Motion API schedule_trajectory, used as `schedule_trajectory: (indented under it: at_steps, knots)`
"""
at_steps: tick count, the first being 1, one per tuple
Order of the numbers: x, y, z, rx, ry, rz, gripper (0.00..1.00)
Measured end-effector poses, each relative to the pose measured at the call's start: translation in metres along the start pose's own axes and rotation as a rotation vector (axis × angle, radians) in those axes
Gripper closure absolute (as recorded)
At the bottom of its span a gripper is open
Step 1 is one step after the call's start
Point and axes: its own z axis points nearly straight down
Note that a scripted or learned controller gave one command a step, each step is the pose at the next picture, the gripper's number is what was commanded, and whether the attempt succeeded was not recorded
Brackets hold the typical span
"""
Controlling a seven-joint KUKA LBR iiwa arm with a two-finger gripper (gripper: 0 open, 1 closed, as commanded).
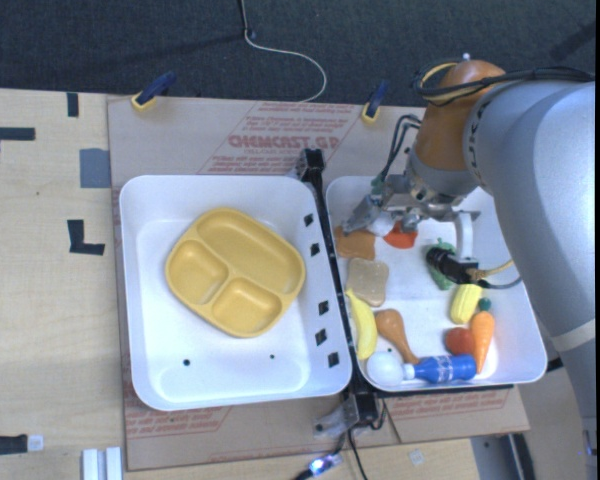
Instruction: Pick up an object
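The gripper (385, 218) hung low over the right bin's (520, 363) far end, just above a red toy (402, 236). Fingers' state could not be told. Grasp pending; next, descend squarely and close.

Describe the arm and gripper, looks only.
The arm is bulky, rounded and smooth light grey, with an orange band above the wrist. Black cables loop over that band. The gripper is a small grey metal assembly with thin wires running alongside it.
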Motion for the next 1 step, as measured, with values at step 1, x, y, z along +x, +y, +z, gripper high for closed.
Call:
schedule_trajectory:
  at_steps: [1]
  knots:
    - [0.0006, 0.002, -0.0151, -0.004, 0.002, -0.001, 1.0]
